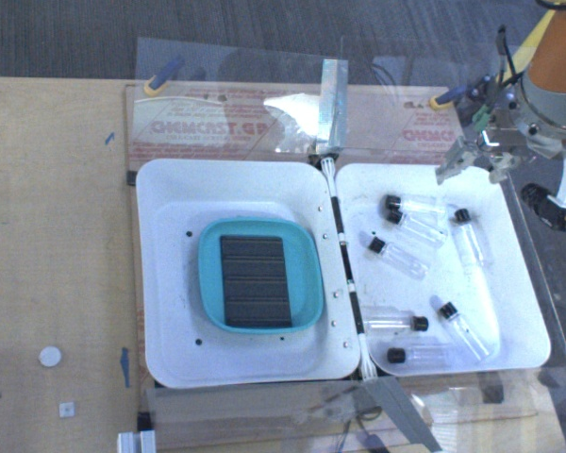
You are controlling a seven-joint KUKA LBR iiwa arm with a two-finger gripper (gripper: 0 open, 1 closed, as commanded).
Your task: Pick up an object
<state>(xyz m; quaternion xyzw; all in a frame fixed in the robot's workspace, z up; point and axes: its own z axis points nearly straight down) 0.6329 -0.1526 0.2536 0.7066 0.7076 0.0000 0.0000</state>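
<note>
Taking the right bin point(519, 281) as the landmark, and working from its near edge to its far one: along the near edge lie two clear vials with black caps, one point(424, 355) just inside the rim and another point(394, 322) a little further in, with a third point(462, 328) slanting toward the near right corner; in the middle of the bin lies a fourth vial point(396, 256), tilted, with its cap toward the divider; beyond it a pair of vials point(415, 217) lie touching or nearly so, and a single one point(468, 239) lies upright in the picture, just right of them; at the far right corner of the bin the gripper point(476, 157) hovers over the rim, its fingers looking spread apart, with nothing between them; the nearest candidate, in my judgement, is the single vial, which lies nearer to the viewer than the gripper and apart from it; to do the pick well, the arm should choose a vial lying clear of its neighbours, turn the fingers across its long axis, and close on the body, not the cap, since a smooth round tube will likely roll or squirt free; left of the right bin, the other bin point(160, 253) holds a teal tray point(302, 253) with a dark ribbed block point(255, 281)
</note>
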